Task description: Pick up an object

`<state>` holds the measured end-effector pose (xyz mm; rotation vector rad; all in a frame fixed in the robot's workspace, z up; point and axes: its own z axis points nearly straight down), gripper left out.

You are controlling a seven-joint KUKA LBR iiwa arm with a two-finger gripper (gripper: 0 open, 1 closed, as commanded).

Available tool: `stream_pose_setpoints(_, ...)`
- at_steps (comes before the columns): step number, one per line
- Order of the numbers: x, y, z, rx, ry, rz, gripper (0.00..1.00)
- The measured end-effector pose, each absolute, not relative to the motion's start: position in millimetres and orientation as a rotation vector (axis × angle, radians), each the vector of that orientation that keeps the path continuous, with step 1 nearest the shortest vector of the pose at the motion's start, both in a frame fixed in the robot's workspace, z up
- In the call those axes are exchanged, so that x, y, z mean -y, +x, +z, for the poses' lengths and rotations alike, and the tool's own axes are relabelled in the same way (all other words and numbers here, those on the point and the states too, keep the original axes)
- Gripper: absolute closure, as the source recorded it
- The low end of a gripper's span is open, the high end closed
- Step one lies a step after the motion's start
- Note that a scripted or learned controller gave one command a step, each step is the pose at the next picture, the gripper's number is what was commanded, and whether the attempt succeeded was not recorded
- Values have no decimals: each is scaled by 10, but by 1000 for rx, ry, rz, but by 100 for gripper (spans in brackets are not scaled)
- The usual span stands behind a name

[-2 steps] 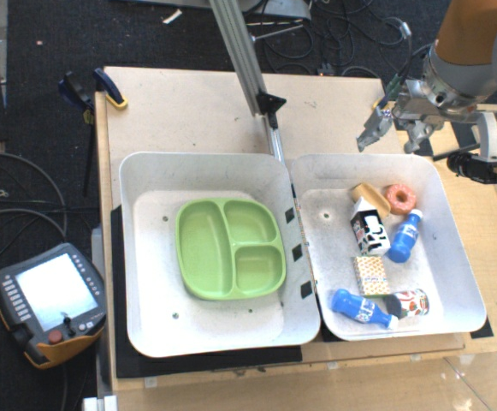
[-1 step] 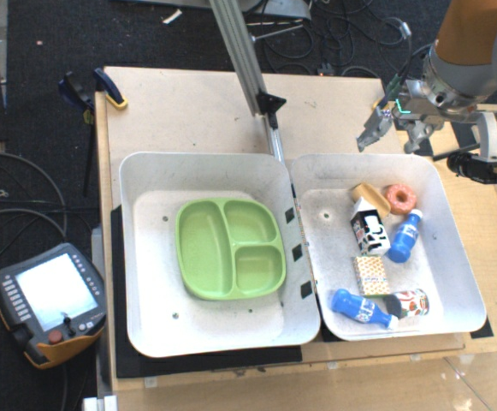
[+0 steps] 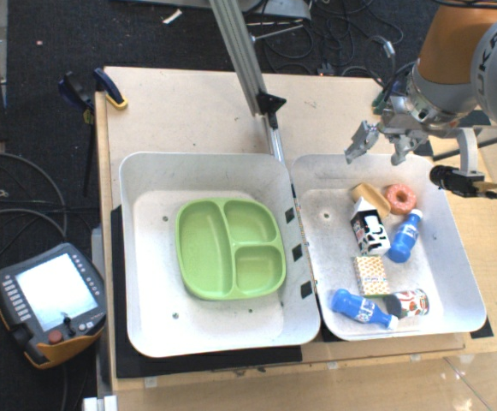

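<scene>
A bench holds 2 shallow white bins side by side. In the right bin (image 3: 453, 255) lie several small things: a pink doughnut-shaped ring (image 3: 400, 199), a black and white carton (image 3: 369, 229), 2 blue bottles (image 3: 405, 235) (image 3: 359, 307), a checked packet (image 3: 371, 274) and a small can (image 3: 409, 303). The gripper (image 3: 381, 146) hangs above that bin's far edge, with the ring and carton just below it in the view, apart from it. Its 2 fingers are spread apart, with nothing between them. The left bin (image 3: 145, 195) holds a green divided tray (image 3: 231, 248).
</scene>
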<state>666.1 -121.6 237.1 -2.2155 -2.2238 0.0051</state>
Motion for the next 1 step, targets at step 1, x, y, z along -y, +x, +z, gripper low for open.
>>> stream_pose_setpoints(1,1114,6690,1844,2223,-2215,5,0)
